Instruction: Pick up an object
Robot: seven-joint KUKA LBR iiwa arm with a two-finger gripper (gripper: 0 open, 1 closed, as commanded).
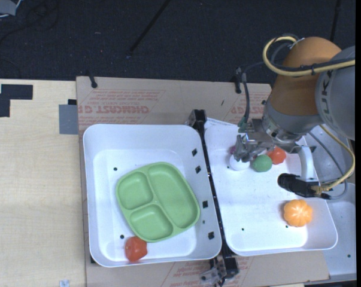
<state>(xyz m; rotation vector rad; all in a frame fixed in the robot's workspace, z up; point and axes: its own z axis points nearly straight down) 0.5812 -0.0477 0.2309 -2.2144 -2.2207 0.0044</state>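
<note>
The gripper (245, 150) hangs low in the right bin (252, 232), just beside a green ball (263, 164); whether its fingers are spread, I cannot tell.

The hand (245, 153) partly hides a small white object (239, 164).

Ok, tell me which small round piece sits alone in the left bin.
The red piece near the left bin's front edge, just below the green divided plate. The green, red and orange ones lie in the right bin.
</note>
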